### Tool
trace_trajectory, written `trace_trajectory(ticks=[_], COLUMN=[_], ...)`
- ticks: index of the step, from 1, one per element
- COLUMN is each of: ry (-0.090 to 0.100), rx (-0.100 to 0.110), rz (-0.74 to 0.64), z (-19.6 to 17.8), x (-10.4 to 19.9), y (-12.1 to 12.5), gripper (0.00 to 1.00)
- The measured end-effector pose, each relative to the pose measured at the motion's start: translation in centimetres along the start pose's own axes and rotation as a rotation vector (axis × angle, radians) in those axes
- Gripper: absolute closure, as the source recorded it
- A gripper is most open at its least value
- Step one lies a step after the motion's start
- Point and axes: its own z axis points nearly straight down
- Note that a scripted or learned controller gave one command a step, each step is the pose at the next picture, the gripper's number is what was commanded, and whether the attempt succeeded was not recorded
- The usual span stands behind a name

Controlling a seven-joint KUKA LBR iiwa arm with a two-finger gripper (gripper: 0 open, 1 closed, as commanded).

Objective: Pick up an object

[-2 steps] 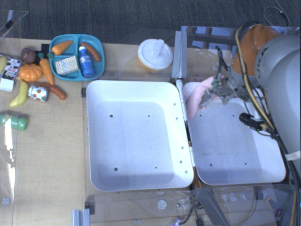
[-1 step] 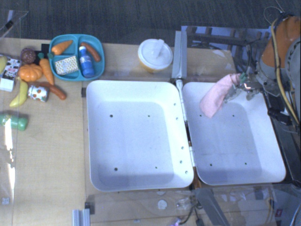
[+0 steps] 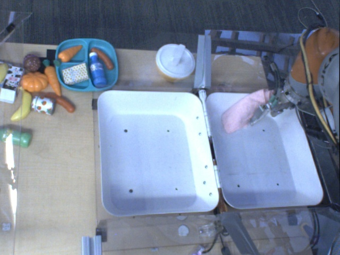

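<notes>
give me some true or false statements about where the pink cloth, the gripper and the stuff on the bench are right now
1. The pink cloth is over the right bin. True.
2. The gripper is over the left bin. False: it is at the right bin's upper part, at the cloth's right end.
3. A cup with a white lid stands inside the left bin. False: it stands on the bench beyond the bins.
4. A blue divided plate with toy food sits on the bench at upper left. True.
5. The cloth is green. False: it is pink.
</notes>
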Motion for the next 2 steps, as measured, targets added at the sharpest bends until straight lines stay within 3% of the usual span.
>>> trace_trajectory(ticks=[1, 2], ry=[-0.011, 0.0], rx=[-0.014, -0.001], rz=[0.102, -0.057], z=[-8.0, -0.2], x=[-0.4, -0.4], y=[-0.1, 0.0], gripper=[0.0, 0.0])
